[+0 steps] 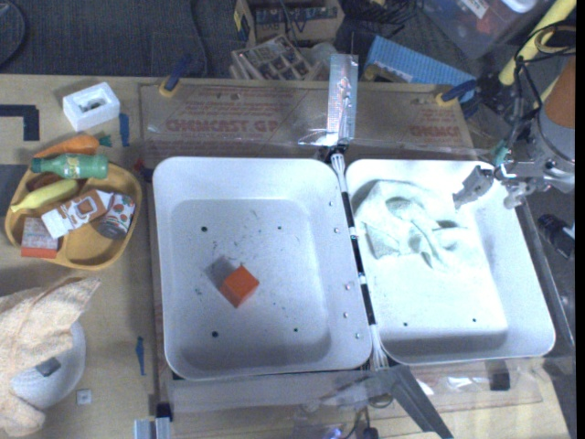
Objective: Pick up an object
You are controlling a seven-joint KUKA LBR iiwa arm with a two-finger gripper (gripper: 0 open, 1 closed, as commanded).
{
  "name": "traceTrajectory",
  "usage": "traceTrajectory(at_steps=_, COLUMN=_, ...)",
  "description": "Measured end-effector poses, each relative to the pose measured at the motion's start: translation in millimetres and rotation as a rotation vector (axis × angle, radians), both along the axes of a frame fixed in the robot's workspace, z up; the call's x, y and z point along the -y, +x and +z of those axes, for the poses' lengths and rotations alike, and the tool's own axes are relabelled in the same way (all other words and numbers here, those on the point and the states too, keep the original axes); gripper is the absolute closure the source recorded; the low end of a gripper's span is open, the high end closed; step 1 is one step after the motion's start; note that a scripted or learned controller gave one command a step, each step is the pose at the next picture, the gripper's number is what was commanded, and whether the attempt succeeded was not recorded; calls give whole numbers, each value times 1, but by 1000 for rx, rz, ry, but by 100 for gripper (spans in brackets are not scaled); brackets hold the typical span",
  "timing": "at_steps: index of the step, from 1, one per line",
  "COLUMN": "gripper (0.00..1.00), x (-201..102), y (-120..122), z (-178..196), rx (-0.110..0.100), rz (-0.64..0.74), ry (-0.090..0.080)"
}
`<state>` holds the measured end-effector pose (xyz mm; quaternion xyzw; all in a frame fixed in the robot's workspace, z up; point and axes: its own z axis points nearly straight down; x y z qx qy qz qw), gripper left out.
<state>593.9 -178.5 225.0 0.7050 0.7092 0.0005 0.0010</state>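
End effector point(475, 187) over upper right of right bin point(526, 323), beside crumpled white cloth point(411, 231), finger state indeterminate, nothing visibly gripped; orange block point(240, 285) in left bin point(183, 337); pick apparently not yet made.

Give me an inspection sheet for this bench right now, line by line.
Surface: two white bins, left bin, right bin.
Job's things: orange block in left bin; pale cloth in right bin.
Clutter: yellow bowl of toy food, white box, beige cloth.
Grippers: end effector over right bin, above the cloth's far right edge.
Cables: yellow and black ones at upper right.
Surroundings: crates and boxes behind the bench.
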Motion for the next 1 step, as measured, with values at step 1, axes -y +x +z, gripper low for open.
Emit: traceTrajectory(at_steps=1, gripper=0, x=-4, y=7, z=-126, rx=0, rz=-26, ry=0)
